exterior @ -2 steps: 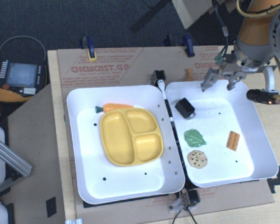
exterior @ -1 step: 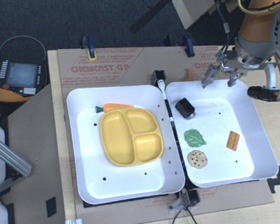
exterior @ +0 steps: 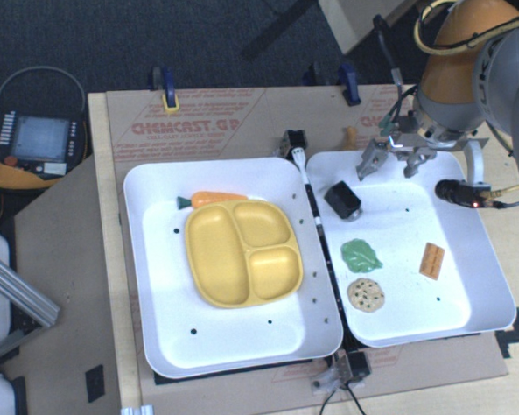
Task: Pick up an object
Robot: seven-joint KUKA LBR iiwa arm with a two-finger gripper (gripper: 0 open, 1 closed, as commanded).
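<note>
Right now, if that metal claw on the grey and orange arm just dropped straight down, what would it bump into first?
Probably bare floor of the right white bin. The two-finger gripper, fingers spread, hangs over the bin's far end. The small black block lies a little to the left of that line, though height is hard to judge from this slanted view.

The arm (exterior: 497, 74) has a grey casing with a rounded orange band above the wrist. A yellow cable loops over it. The gripper (exterior: 395, 157) has grey metal fingers.
</note>
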